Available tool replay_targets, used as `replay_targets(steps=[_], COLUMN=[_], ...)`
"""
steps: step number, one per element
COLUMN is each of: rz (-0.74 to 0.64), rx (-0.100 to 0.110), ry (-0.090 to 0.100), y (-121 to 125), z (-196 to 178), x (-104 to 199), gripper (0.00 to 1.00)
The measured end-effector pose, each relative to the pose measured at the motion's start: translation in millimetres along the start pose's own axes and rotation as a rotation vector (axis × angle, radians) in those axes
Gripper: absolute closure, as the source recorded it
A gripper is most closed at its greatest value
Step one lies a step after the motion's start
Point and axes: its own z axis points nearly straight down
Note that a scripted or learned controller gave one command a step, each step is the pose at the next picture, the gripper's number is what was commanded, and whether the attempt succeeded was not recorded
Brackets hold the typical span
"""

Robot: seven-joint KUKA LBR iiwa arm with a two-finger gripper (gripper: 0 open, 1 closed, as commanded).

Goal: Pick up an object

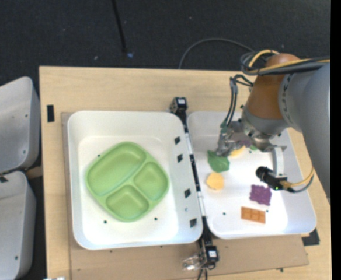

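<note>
Two white bins side by side, and the action is in the right bin (299, 214), where the gripper (225, 150) is down low at the far edge of the green object (219, 163). That green piece sits near the right bin's left wall, with an orange round object (215, 182) just near of it and a yellow piece (237, 152) just to its right, by the gripper. Whether the pincer is spread or pinched on anything, I cannot tell; the wrist hides it. To do this well, I'd say centre over the green piece, keep clear of the yellow neighbour, and lift straight up. The green object looks lumpy, its long axis running roughly left to right, though that's hard to judge. The green tray (127, 182) lies in the left bin (77, 226).
</note>
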Motion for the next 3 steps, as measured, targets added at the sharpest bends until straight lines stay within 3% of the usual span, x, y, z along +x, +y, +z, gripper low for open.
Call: replay_targets(steps=[2,3], rz=[-0.002,-0.003], rx=[-0.002,0.001], ry=[0.0,0.001], y=[-3.3,-2.7], z=[-99.6,-107.3], x=[-16.6,-17.3], gripper=[1.0,1.0])
